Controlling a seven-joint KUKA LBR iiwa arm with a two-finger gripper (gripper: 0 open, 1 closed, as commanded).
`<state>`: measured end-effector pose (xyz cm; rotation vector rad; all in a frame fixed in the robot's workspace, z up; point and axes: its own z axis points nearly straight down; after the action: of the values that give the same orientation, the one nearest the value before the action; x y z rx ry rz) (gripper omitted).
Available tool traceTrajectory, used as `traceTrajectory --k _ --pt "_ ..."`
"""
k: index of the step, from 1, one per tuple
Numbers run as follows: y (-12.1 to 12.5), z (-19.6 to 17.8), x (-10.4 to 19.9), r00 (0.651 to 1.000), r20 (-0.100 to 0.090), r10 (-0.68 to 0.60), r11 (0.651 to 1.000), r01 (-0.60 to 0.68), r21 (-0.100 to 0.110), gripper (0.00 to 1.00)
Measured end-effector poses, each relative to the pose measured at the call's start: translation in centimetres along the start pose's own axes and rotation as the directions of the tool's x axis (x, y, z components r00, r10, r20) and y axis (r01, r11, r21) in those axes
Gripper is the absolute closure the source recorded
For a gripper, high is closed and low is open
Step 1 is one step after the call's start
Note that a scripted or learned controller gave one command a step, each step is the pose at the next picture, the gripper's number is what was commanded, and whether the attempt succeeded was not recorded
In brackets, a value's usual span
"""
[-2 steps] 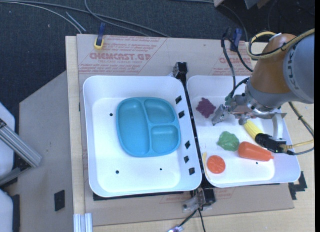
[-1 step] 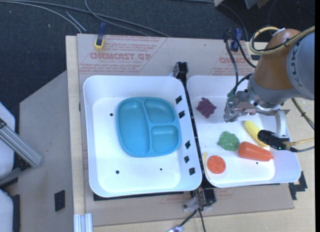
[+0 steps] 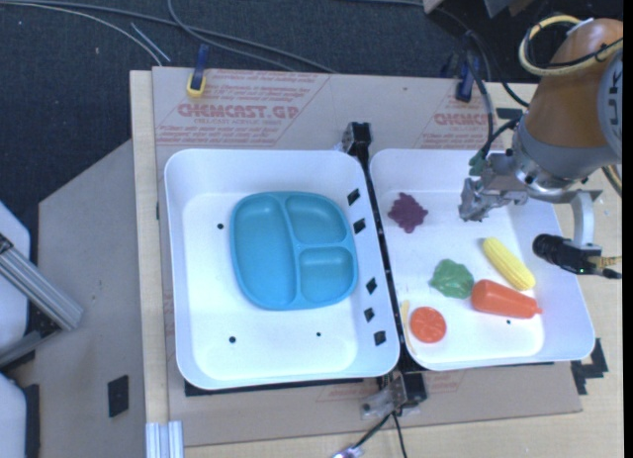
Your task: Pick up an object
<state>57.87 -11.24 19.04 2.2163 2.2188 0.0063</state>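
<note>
The right bin [image 3: 554, 347] holds a purple grape bunch [image 3: 406, 212], a yellow corn cob [image 3: 508, 262], a green leafy piece [image 3: 452, 278], an orange carrot [image 3: 504, 299] and a round orange-red slice [image 3: 427, 324]. My gripper [image 3: 478, 203] hangs over the bin's upper middle, right of the grapes and above the corn. Nothing shows between its fingers.
The left bin [image 3: 193, 278] holds a blue divided plate [image 3: 293, 248]. A black divider with clips runs between the bins. Blue clamps [image 3: 198, 80] pin the cardboard at the back. Cables lie on the floor behind the bench.
</note>
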Motion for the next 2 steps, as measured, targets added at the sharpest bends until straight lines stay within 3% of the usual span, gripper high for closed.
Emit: traceTrajectory --k 1,2 --pt "0.2 -5.5 0.0 1.0 0.0 0.0 1.0 0.0 0.0 1.0" --pt "0.1 -5.7 5.2 1.0 -0.003 -0.004 1.0 0.004 0.007 1.0"
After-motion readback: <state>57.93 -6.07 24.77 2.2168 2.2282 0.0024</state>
